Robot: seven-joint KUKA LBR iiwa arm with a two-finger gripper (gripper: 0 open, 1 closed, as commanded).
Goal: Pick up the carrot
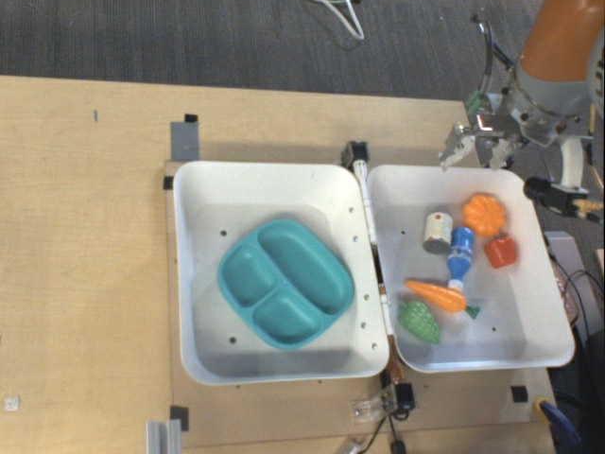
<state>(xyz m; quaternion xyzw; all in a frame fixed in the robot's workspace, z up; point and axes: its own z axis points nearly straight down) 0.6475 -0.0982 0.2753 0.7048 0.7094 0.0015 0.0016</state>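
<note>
Carrot [438,295]: lying flat in right bin [544,343], touching blue bottle [460,253], just beside green vegetable [419,321]. Farther back: grey can [437,232], red block [501,252], orange pumpkin [483,215]. Left bin [189,282]: teal divided plate [285,281]. Fingers [470,146]: above right bin's far rim, holding nothing; opening not discernible.

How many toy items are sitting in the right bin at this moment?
6, all loose in the right bin: pumpkin, red block, small can, blue bottle, carrot, green vegetable. Nothing looks hidden.
</note>
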